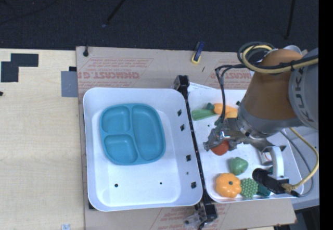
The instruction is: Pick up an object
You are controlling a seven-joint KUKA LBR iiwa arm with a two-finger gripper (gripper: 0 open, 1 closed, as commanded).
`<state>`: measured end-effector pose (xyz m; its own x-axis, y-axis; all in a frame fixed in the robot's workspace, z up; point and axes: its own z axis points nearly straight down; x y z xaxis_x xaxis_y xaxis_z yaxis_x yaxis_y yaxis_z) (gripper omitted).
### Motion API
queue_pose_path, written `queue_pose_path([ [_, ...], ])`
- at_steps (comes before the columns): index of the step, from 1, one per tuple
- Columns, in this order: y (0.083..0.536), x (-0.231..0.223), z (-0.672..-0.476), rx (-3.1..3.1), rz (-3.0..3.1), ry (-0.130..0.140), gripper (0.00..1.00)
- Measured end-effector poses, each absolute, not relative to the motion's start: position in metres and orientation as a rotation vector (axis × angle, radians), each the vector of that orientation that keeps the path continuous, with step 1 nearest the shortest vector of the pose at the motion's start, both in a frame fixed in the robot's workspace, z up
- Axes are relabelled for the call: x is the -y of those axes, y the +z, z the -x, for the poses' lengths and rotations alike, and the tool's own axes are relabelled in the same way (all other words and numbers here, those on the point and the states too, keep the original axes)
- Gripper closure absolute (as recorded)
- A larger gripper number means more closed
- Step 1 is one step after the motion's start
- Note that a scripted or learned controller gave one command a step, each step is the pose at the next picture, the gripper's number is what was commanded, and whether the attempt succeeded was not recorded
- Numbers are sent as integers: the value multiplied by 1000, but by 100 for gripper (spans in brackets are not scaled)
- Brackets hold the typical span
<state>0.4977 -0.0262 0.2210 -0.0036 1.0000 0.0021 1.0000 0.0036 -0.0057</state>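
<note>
Reaching in from the right, 1 grey arm is seen with its gripper point(217, 141) lowered inside the right bin point(209, 169) of 2 white bins; the left bin point(91, 151) is set well to the left of the gripper. In the left bin 1 blue plate point(131, 133) with 3 compartments is laid. In the right bin 6 toy foods are counted: 1 red toy point(221, 149), 1 orange pumpkin point(228, 184), 1 orange-yellow piece point(225, 110) and 3 green pieces.

The red toy is small, rounded and glossy, and is partly covered by the grey metal of the gripper. It is found directly under the gripper's tip, touching it or very nearly so. Whether the gripper is open or closed on it cannot be told.

Above the gripper the long green piece point(202, 113) is placed, with the orange-yellow piece beside it. Just below and right of the gripper the rounded green piece point(238, 165) is seen; further below, the pumpkin and the knobbly green piece point(248, 188) are set side by side.
</note>
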Motion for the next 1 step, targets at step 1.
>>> queue_pose_path([
  [1,237,-16,-480,2224,2212,3,100],
])
